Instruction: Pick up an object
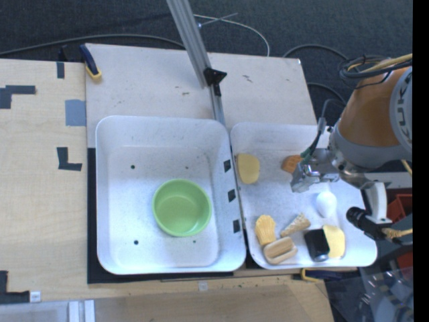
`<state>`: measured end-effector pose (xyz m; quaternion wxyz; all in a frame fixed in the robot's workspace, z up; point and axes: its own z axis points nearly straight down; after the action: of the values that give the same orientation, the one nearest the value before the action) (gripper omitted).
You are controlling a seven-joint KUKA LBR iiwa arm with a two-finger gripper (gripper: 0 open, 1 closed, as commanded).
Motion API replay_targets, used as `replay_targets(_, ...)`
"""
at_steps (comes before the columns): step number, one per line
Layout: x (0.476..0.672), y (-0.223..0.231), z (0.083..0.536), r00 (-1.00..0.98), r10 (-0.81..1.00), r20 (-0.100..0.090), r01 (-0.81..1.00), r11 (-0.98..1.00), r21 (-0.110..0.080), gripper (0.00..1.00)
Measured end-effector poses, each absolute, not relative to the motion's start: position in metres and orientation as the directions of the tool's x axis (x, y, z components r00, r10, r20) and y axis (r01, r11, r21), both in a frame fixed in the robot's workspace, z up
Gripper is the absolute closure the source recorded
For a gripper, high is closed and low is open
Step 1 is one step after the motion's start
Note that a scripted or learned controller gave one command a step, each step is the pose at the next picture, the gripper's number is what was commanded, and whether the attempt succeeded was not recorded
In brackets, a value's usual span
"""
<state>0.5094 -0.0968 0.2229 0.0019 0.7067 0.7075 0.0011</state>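
The right bin (268, 134) holds several small items. A pale yellow round piece (248, 168) lies near its left wall. An orange item (291, 163) sits mid-bin, just left of my gripper (303, 179), which hangs low over the bin's middle right. A white egg-shaped item (326, 203) lies just below and right of the gripper. Along the front edge lie a yellow ridged piece (265, 229), a tan bread roll (279, 249), a small cone (295, 225), a black block (317, 244) and a yellow block (335, 241). I see nothing held in the gripper.
The left bin (120, 139) contains a green bowl (181, 207). A slanted metal pole (191, 29) comes down to the divide between the bins. Cables lie on the dark floor behind the bench. The arm's orange band (375, 113) looms over the right bin's right side.
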Motion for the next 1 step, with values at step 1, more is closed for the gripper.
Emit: replay_targets(1, 0.5101, -0.0966, 0.2502, -0.002, 1.000, -0.001, 1.000, 0.002, 0.002, 1.00)
